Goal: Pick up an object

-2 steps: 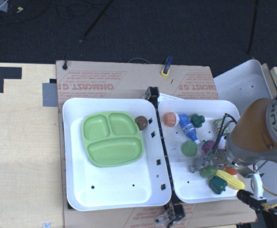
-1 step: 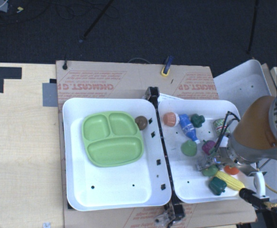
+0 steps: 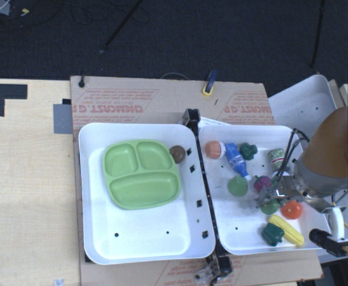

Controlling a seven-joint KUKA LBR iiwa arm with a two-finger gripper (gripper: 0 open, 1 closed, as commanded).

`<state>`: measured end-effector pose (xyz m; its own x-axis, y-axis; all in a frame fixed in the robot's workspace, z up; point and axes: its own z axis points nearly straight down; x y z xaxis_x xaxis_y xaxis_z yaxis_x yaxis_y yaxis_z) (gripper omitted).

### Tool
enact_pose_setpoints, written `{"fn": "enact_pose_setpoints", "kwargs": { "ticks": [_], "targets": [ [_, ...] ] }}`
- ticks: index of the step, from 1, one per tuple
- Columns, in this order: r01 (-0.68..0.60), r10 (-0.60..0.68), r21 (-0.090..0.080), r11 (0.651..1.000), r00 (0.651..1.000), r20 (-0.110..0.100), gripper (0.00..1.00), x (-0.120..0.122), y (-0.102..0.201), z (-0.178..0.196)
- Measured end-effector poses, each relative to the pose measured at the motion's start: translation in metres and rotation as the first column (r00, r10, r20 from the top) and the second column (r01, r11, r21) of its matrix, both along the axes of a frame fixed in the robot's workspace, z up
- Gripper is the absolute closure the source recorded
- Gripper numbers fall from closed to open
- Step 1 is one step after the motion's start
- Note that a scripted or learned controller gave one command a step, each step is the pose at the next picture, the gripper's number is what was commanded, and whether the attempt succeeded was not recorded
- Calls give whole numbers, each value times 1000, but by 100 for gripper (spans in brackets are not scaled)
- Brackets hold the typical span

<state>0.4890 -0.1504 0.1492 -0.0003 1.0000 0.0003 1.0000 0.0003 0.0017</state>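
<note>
You have the arm reaching in over the right bin, its orange band at the frame's right side and the gripper low among the toys. The fingers are too dark and too crowded by nearby things for you to judge; whether they are apart, together or around anything cannot be told from this view.

Just at the fingertips lies a purple toy, and just below them a green piece; contact with either is unclear. To the right of the fingers and a little lower sits a red-orange tomato-like toy. Further below, you see a yellow corn cob with a dark green toy touching its left end.

Left of the fingers rests a round green ball-like toy. Up and to the left of them lies a blue bottle on its side at a slant, with a dark green toy beside its upper end and an orange-pink ball further left. A small printed can stands above the fingers, near the arm's cables.

Well to the left, across the divider, the left bin holds a light green sectioned tray, with a brown ball just beside the tray's upper right corner.
</note>
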Motion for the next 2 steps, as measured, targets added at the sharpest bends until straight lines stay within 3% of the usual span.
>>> {"fn": "enact_pose_setpoints", "kwargs": {
  "ticks": [2],
  "targets": [
    [-1, 1, 0, 1000, 1000, 0, 100, 0, 2, 80]
  ]
}}
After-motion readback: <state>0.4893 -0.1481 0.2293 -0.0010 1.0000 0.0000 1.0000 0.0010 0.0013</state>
